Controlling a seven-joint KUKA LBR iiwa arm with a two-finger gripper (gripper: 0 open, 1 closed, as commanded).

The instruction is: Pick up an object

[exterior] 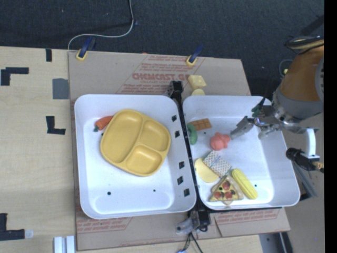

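My gripper point(251, 128) hangs over the upper right part of the right bin point(274, 167), fingers open with nothing between them. A pink-red toy point(220, 140) lies just left of and below its left finger point(240, 127), apart from it. Also in this bin are an orange waffle-like piece point(200, 124), a green item point(192, 136), a checkered piece point(217, 162), a pale yellow slice point(206, 171), a corn cob point(244, 183) and a pizza slice point(226, 190).
The left bin point(126, 199) holds a yellow divided plate point(136, 142) and an orange carrot point(103, 122) at its upper left. Two pale yellow blocks point(197, 81) lie on the cardboard behind the bins. The arm's body point(303, 88) stands at the right.
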